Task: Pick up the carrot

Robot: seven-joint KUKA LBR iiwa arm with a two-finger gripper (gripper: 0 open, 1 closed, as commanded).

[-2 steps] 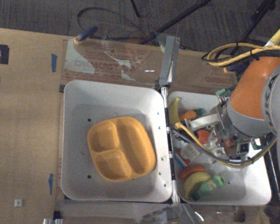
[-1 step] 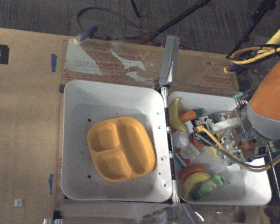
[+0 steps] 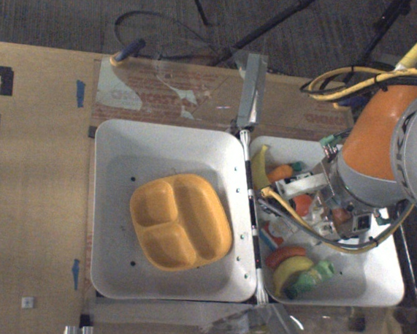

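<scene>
1. The landmark is the orange divided plate (image 3: 181, 221); it lies in the left white bin (image 3: 115, 146).
2. The right white bin (image 3: 381, 278) touches the left bin along the middle edge, to the right of the plate.
3. The carrot (image 3: 281, 172) is a small orange piece near the upper left corner of the right bin, up and to the right of the plate. It lies just beside a curved yellow banana (image 3: 258, 167).
4. The arm (image 3: 387, 143) comes from the right and hangs over the right bin. The gripper (image 3: 328, 214) is low among the toys, below and to the right of the carrot, apart from it. If it is open, and if it holds something, I cannot tell.
5. Near the lower edge of this bin lie a red piece (image 3: 285, 254), a second banana (image 3: 290, 272) and a green toy (image 3: 311, 277).
</scene>
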